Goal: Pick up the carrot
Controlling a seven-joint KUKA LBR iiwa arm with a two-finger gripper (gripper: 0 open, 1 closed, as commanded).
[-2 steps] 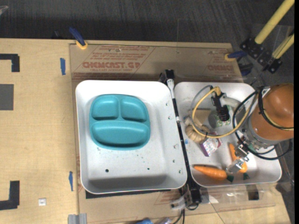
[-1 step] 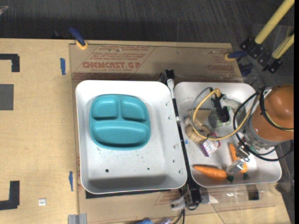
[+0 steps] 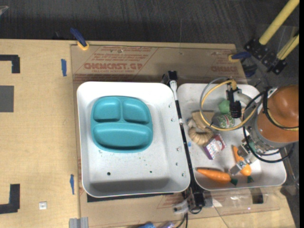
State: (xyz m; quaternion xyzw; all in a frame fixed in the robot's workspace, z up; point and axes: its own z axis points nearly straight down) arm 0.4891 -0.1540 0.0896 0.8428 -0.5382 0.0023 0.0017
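Camera view, from above at a slant: two shallow white bins are seen side by side on a wooden surface [image 3: 38, 141]. In the left bin [image 3: 95, 175] a teal divided plate [image 3: 122, 123] lies flat. The right bin [image 3: 275, 175] is crowded: a green round item [image 3: 224, 107], a beige knotted lump [image 3: 199, 133] and a small purple packet [image 3: 214, 146] are gathered toward its middle, with a yellow cable [image 3: 205, 93] looped over them.

The carrot [image 3: 214, 175] is seen lying on its side near the front wall of the right bin, its orange body pointing left and a green tip at its right end. It rests on the bin floor, apart from the packet behind it.

The arm [image 3: 280, 115] is seen reaching in from the right, orange band uppermost, with the tool [image 3: 243, 164] low in the bin, just right of the carrot's green end. Whether the tool is wide or narrow cannot be told; nothing is seen held in it.

The step in hand is judged to be the approach, with the carrot not yet grasped. A short shift leftward over the carrot's body is called for, then a closing across its width.
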